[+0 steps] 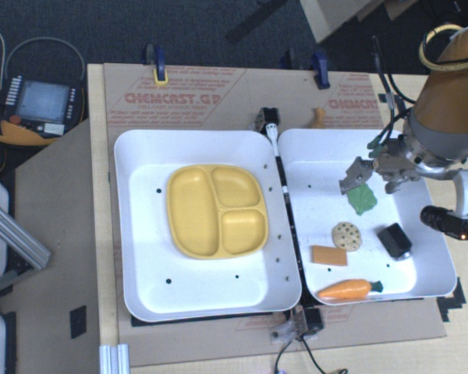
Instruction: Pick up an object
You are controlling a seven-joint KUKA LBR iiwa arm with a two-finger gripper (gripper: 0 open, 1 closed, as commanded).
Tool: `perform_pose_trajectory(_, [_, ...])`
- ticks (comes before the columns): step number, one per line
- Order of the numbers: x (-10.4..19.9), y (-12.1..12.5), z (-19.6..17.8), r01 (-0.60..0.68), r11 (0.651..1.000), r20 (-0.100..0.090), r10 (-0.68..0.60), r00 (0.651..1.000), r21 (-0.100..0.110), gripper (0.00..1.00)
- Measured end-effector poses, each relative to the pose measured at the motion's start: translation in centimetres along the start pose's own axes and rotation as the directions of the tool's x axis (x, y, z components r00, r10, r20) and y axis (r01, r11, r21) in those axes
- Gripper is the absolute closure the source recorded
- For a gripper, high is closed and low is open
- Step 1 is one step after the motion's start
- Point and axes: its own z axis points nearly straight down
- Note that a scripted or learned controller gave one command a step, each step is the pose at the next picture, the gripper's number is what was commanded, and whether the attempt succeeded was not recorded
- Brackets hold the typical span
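Note:
The right bin (429, 283) holds several small items. A green leafy piece (364, 200) lies near its middle. Below it are a round speckled cookie (346, 235), an orange-brown flat rectangle (328, 255) and a carrot (349, 289) at the front rim. A black block (394, 240) lies to the right. My gripper (374, 181) hangs just above the green piece, slightly to its upper right. Its fingers (356, 176) stand apart, open, with nothing held between them.
The left bin (140, 287) holds a yellow divided plate (216, 209). A black clamp strip (282, 193) runs between the two bins. The arm's grey and orange body (444, 107) covers the right bin's far right corner.

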Motion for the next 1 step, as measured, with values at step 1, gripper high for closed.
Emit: perform_pose_trajectory(1, [0.03,0.26,-0.72,0.003,1.000,0.002,-0.003,1.000,-0.014,0.00])
